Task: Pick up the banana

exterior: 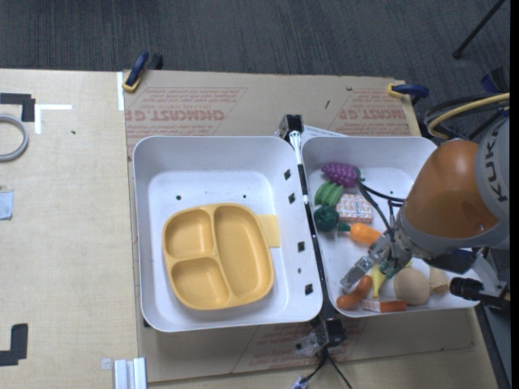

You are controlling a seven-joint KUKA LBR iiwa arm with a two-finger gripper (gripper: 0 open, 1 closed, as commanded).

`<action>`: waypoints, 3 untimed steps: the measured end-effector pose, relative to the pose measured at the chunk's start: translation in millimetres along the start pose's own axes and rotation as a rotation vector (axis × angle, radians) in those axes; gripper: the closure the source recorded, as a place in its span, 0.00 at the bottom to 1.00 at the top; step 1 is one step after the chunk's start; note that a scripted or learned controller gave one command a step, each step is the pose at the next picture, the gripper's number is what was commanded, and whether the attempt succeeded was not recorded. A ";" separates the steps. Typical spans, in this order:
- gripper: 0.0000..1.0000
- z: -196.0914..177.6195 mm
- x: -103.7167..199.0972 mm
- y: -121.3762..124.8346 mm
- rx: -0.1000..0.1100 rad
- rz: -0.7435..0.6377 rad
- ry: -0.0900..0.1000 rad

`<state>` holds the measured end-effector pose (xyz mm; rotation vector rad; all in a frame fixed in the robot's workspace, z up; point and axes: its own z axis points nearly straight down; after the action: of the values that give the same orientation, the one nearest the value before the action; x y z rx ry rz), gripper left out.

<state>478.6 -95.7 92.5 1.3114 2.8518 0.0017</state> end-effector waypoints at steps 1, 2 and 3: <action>1.00 -9.7 -1.3 0.8 -0.002 0.002 -0.002; 1.00 0.0 -8.6 -8.3 0.001 -0.149 0.002; 0.00 -0.7 -9.7 -7.4 -0.002 -0.149 -0.003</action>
<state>479.4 -107.9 93.1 1.0937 2.9380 0.0019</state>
